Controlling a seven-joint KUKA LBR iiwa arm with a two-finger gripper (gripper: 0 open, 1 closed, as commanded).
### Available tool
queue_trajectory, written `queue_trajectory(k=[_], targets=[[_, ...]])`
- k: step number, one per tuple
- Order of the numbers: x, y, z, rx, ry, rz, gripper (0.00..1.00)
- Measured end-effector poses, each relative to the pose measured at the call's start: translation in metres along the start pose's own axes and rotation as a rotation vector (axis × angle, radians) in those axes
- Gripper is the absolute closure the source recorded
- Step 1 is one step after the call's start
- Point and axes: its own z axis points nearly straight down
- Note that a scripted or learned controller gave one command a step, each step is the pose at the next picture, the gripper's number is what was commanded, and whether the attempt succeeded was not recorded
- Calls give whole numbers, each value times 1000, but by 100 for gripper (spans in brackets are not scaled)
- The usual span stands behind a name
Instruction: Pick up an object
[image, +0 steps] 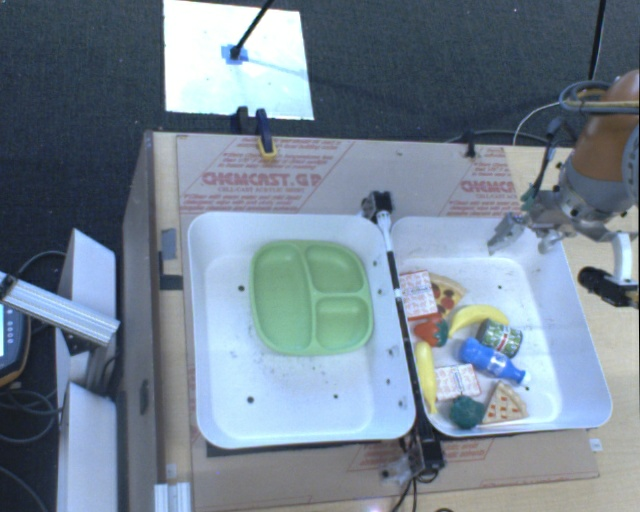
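Camera view: two shallow white bins sit side by side on the bench. The left bin (225, 400) bears a light green divided plate (311, 298), lying flat near its middle. The right bin (560, 340) holds a cluster of small toys toward its left and lower part: a yellow banana (474, 317) beside a dark green can (500, 338), a blue bottle (491, 362) just below them, a second, narrower banana (426, 373) along the divider, a pizza slice (506, 404) near the front edge, a dark teal lump (465, 411) just beside that slice, and two small printed cartons (417, 294) (457, 381). A red piece (430, 329) lies between the upper carton and the banana; what it is cannot be made out. The arm (603, 150), grey with an orange band, reaches in from the right, and its gripper (524, 232) hangs over the bin's upper right corner, well apart from the toys. Its fingers (502, 235) look spread, with nothing between them.
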Motion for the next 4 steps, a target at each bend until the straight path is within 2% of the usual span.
queue_trajectory(k=[1, 2, 3, 4], targets=[[56, -49, -8, 4, 4, -3, 0], [88, -89, 49, -7, -1, 0, 0], [108, -40, 69, 4, 2, -1, 0], [106, -26, 69, 4, 1, -2, 0]])
